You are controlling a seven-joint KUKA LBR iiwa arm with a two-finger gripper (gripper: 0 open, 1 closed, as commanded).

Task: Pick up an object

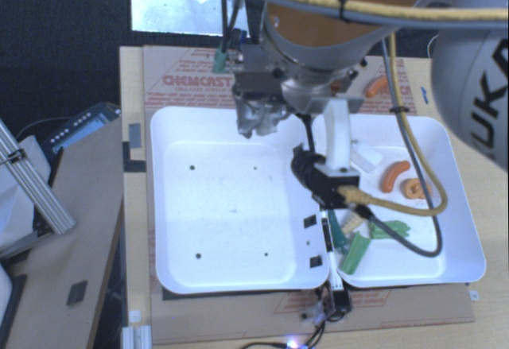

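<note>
My gripper (257, 115) hangs over the far edge of the left bin (231, 208), near the wall between the two bins, with nothing visible in it. The loose objects lie in the right bin (460, 238). An orange curved piece (394, 175) and a smaller orange piece (413, 189) sit at its middle right. A white block (367, 158) lies just behind them. Near the front are a green stick (355, 253), a green leafy piece (390, 229) and a teal piece (338, 236). The arm's bulk hides the right bin's far left corner.
Both bins rest on a cardboard sheet (191, 81) with red print. Another orange piece (375, 87) lies on the cardboard behind the right bin. A blue-grey device (79, 126) and a metal rail (32, 188) sit off the bench at left.
</note>
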